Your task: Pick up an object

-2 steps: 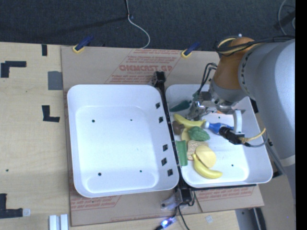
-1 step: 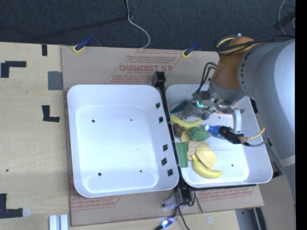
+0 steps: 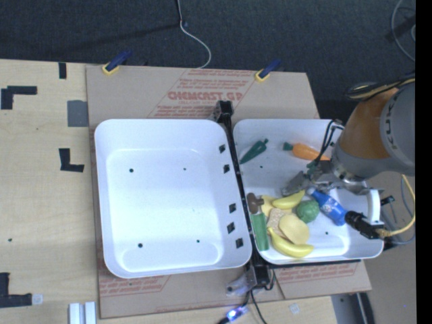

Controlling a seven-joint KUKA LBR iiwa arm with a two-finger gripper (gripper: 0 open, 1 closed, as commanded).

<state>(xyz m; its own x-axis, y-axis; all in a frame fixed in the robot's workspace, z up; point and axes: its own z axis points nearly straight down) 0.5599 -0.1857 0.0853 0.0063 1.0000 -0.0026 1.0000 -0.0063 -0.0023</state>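
Two shallow white bins sit side by side on a sheet of cardboard (image 3: 202,90) printed with red lettering, which lies on the tabletop (image 3: 40,181). The left bin (image 3: 108,140) has a bare white floor marked by a few small dark dots. The right bin (image 3: 270,128) holds all the objects, which lie bunched toward its near half.

The arm (image 3: 374,133), grey with an orange band, reaches in from the right over the right bin. Its gripper (image 3: 307,179) hangs low over the middle of that bin, just above the cluster of toys; the jaws are too small and dark here to tell whether they are wide, narrow or closed on anything.

Close beneath and beside the gripper lie a small yellow banana (image 3: 289,200), a green round object (image 3: 308,211) and a blue object (image 3: 329,206) with a white patch, the three nearly touching. Nearer the front wall rest a pale yellow rounded piece (image 3: 294,229) and a larger banana (image 3: 291,248) curved along the bin's edge. A long green stick-shaped item (image 3: 260,229) lies along the divider side, with a brown knob (image 3: 254,200) at its far end. Toward the back of the bin, well apart from the cluster, are a dark green pepper-like piece (image 3: 254,151) and an orange carrot (image 3: 305,151).

Two yellow-and-blue clamps (image 3: 116,61) pin the cardboard's far edge.
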